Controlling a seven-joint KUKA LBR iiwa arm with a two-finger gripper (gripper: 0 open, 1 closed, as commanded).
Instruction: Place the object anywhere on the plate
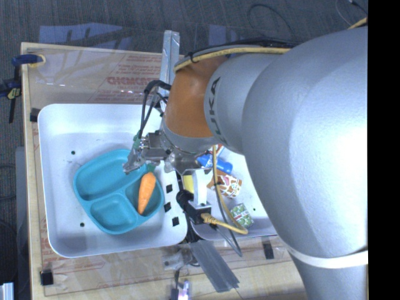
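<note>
1. Camera view, centre-left of the frame: one carrot (146, 192) lies in the right-hand compartment of the blue plate (100, 183), its long axis running nearly top to bottom in the picture, thick end up, tip pointing down and a little left.
2. The carrot sits just below and slightly right of the gripper (136, 158), which hangs over the plate's upper right rim. The metal fingers appear clear of the carrot; nothing can be made out between them, but how wide they stand cannot be told at this size.
3. Judging from how things lie, the carrot already rests on the plate, so the placing looks done and any coming move is most likely a lift away.
4. Count: one carrot, one plate with three compartments, one arm.
5. Two white bins sit on the bench: the left bin (56, 136) carries the plate; the right bin (259, 220), lower centre, holds several small items, among them a blue one (215, 164) and two patterned packets (230, 185).
</note>
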